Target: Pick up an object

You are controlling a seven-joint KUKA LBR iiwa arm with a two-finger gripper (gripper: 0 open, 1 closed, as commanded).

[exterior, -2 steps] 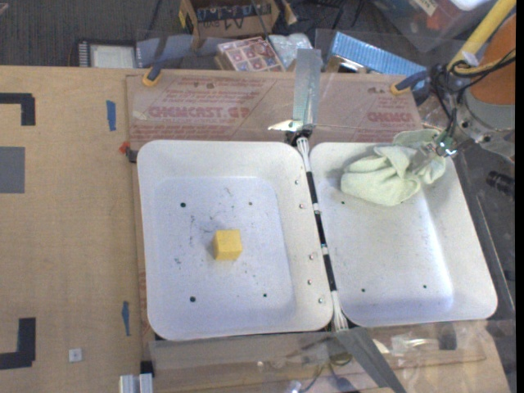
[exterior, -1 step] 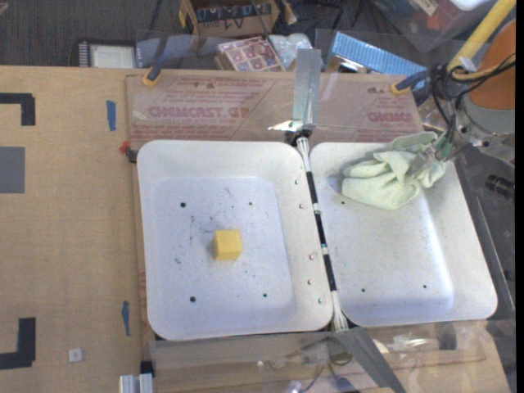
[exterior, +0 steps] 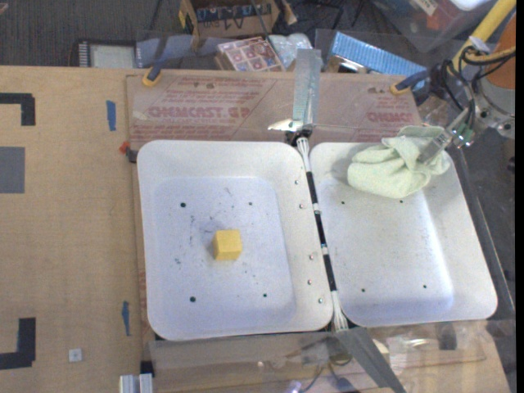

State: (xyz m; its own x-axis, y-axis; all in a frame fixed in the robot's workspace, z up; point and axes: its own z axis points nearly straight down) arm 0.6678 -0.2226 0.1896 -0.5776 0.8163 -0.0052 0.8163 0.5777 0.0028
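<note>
Pale green cloth [exterior: 395, 169] lies bunched right at the gripper [exterior: 436, 143], its upper edge touching the fingers (I cannot tell whether they are open or closed on it), in the right bin's [exterior: 409, 260] far corner. Well away from the fingers, a small yellow block [exterior: 228, 245] sits mid-floor in the left bin [exterior: 164, 187].

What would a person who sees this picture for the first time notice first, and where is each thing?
The small yellow block stands out most: it lies alone near the middle of the left bin. Next comes the pale green cloth, crumpled in the far right corner of the right bin. The gripper reaches in from the right and meets the cloth's upper edge.
</note>
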